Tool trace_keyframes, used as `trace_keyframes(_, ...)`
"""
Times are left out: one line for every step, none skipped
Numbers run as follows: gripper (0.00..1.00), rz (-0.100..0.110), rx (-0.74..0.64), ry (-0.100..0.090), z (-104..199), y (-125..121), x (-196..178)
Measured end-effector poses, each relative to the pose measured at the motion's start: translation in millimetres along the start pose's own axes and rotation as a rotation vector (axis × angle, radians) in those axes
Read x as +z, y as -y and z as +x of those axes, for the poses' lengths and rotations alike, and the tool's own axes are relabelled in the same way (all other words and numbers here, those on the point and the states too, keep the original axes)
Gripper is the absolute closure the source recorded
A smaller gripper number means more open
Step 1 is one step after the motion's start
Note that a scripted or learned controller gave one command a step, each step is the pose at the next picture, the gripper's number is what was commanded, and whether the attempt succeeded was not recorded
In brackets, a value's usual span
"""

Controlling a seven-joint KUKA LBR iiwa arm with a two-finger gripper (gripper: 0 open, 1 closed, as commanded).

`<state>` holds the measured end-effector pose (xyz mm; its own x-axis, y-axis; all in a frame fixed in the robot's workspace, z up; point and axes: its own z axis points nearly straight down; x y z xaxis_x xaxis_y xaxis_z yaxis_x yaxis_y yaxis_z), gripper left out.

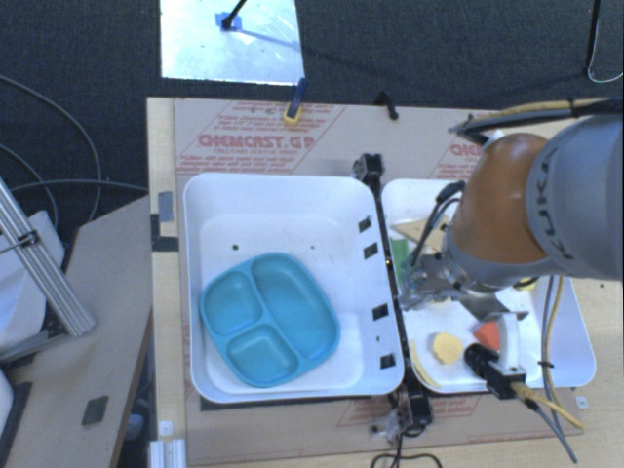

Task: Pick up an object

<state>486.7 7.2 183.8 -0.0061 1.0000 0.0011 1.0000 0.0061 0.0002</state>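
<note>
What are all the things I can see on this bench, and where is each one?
White bins: two, white, side by side on the bench.
Divided plate: one, light blue, three compartments, lying in the left bin.
Yellow piece: one, pale yellow, near the front of the right bin.
Orange piece: one, orange-red, just right of the yellow piece, partly hidden by the arm.
Green item: one, green, at the right bin's left wall, mostly hidden.
Shiny sheet: one, silvery, on the dark floor behind the bench.
Robot arm: one, grey with an orange band, reaching over the right bin.
Gripper: one, low over the right bin.
</note>
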Motion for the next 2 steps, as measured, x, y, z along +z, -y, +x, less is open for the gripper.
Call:
trace_keyframes(1.00, -0.010, -0.001, 0.000, 21.9, -55.3, -53.8)
trace_keyframes(1.00, -0.001, 0.009, 0.002, -19.2, 1.9, -69.2)
